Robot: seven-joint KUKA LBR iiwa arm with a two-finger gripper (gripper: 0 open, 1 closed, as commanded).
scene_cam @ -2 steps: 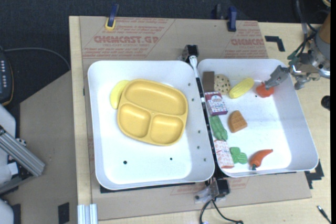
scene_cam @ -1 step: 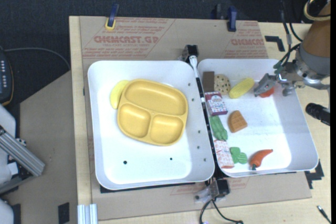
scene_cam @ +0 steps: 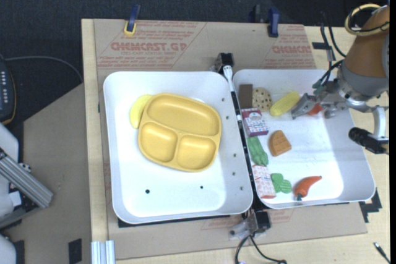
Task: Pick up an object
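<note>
Okay, from my remote seat I see the left bin (scene_cam: 117, 133), smooth white plastic with rounded corners, carrying a glossy yellow divided plate (scene_cam: 179, 132) with three moulded compartments; a flat yellow disc (scene_cam: 137, 111) pokes out from under the plate's left edge. The right bin (scene_cam: 346, 161) is the same white plastic and holds the small stuff. Along its left wall I see a dark brown bar (scene_cam: 245, 96), a pale speckled cookie (scene_cam: 262, 97), a printed pink-and-white carton (scene_cam: 254, 122), a green pod-shaped piece (scene_cam: 258, 150), and a red-and-white printed packet (scene_cam: 262, 180). Further in are an orange-brown wedge like a bread slice (scene_cam: 280, 143), a lumpy green piece (scene_cam: 281, 183), and a red chili with a green stem (scene_cam: 307, 185).

Nearest the tool is a matte yellow oblong piece (scene_cam: 284, 103), tilted, in the upper part of the right bin. The gripper (scene_cam: 309, 107) is metallic grey with a reddish patch at its tip, coming in from the right on the orange-banded arm. It sits just right of the yellow oblong, near it, and I cannot tell whether they touch. I cannot tell how the jaws stand; the tips blur together.
</note>
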